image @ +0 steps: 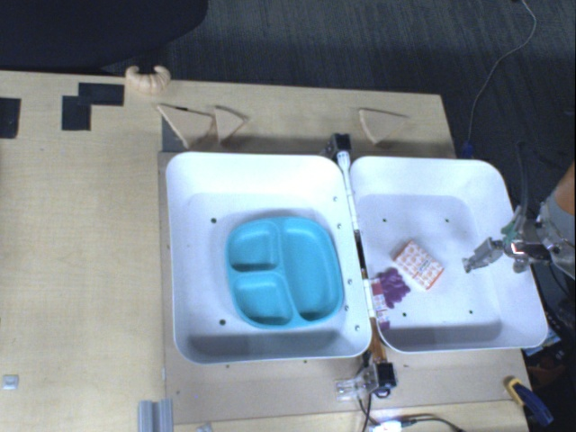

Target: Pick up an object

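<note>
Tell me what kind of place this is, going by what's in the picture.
Probably a robot test lab, not a home or a shop. Two white bins sit side by side on a plywood bench, the hand of a robot arm reaches in over the right bin, and loose cables trail over the dark carpet.

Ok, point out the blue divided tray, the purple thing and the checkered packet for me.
blue divided tray (pixel 286 271), camera view, centre ridge between its compartments.
purple thing (pixel 393 284), camera view, its middle.
checkered packet (pixel 419 265), camera view, its top face.
</note>
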`<state>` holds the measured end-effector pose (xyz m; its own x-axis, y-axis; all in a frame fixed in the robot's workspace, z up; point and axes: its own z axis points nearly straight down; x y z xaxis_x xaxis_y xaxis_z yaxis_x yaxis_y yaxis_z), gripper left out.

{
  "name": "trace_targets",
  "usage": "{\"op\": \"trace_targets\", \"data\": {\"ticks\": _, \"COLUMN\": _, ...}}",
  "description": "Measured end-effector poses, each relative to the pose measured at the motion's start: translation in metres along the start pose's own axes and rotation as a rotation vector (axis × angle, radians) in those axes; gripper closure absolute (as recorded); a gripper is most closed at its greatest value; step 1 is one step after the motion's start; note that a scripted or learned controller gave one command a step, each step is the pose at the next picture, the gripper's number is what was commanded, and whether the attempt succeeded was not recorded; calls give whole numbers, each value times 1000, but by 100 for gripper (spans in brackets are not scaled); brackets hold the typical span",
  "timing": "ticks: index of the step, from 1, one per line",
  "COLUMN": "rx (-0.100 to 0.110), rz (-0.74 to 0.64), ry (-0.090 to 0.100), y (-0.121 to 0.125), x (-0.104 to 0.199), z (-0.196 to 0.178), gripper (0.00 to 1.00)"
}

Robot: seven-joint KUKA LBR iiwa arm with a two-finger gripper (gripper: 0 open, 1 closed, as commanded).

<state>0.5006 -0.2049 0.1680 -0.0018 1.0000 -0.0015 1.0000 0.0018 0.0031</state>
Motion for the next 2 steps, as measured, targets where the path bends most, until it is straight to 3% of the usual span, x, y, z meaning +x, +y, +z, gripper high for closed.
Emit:
{"op": "trace_targets", "data": {"ticks": 1, "rx": -1, "rz": 0, "ry": 1, "y": -13, "x": 32, "z": 79, "gripper": 0}}
{"op": "trace_targets", "data": {"ticks": 2, "rx": -6, "rz": 0, "ry": 1, "y": -11, "x": 32, "z": 67, "gripper": 100}}
